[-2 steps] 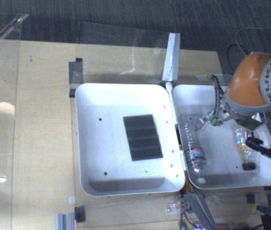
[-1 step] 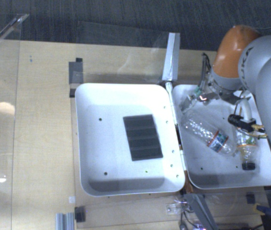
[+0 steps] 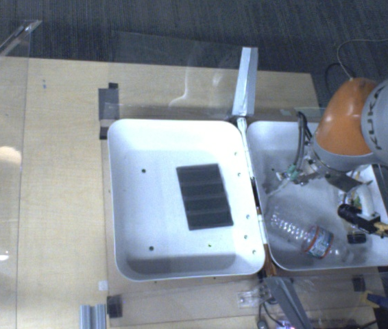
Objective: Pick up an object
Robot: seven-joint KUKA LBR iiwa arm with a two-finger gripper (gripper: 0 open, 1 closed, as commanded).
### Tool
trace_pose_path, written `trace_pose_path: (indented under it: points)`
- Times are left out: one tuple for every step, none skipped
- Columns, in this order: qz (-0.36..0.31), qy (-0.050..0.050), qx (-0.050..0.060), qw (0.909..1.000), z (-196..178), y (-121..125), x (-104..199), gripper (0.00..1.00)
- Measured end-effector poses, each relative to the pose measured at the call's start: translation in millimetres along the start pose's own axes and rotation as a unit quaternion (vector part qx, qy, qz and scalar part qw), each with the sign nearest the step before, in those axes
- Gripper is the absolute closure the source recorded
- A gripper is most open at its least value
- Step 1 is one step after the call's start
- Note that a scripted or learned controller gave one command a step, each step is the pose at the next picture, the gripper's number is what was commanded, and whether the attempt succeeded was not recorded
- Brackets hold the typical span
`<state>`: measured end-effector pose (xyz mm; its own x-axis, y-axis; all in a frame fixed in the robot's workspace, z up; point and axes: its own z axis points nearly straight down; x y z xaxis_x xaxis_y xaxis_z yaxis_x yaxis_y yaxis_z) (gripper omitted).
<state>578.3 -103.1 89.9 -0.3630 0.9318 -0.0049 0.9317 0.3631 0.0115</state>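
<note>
A clear plastic bottle [image 3: 297, 232] with a dark label near its cap end lies on its side near the front of the right bin [image 3: 276, 139]. A black ribbed rectangular pad [image 3: 204, 196] lies flat in the middle of the left bin [image 3: 129, 156]. My gripper [image 3: 291, 175] hangs low over the middle of the right bin, just behind the bottle, beneath the grey arm and its orange band [image 3: 345, 125]. The arm's bulk hides most of the gripper. I see nothing held in it.
A metal divider post [image 3: 245, 81] stands behind the seam between the two bins. The wooden bench [image 3: 50, 184] spreads out to the left. Clear plastic sheeting [image 3: 2, 53] stands at the far left.
</note>
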Motion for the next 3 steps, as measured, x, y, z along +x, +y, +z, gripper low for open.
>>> trace_pose_path:
  points:
    - [-0.08, 0.004, 0.008, 0.9968, 2.7, 77.6, -28.4, 0.0]
    - [-0.024, 0.001, 0.002, 0.9997, -24.0, 31.6, -32.4, 0.0]
    - [0.007, 0.001, 0.003, 1.0, -40.4, -24.1, -33.7, 0.0]
